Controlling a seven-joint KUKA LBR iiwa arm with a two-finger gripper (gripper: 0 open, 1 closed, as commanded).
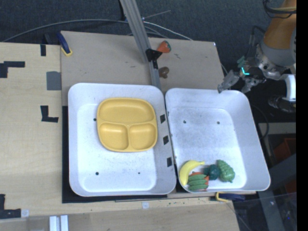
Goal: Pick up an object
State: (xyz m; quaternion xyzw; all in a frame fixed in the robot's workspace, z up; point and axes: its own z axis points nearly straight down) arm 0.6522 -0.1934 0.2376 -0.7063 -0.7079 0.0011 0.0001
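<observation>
Looking down, I see the right shallow white plastic bin (240, 129). Above its far right corner hangs the grey claw (236, 81), fingers spread apart, empty. The yellow toy banana (188, 170) lies at the near wall, curving toward the half-hidden green toy vegetables (219, 171).

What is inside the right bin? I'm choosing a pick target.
In the right bin, near its front edge: a banana, a green vegetable, a teal piece. What lies beneath them is covered.

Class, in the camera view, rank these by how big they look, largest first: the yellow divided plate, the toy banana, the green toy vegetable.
1. Yellow divided plate, clearly largest.
2 and 3. Toy banana and green toy vegetable look about alike; I won't rank them.
</observation>
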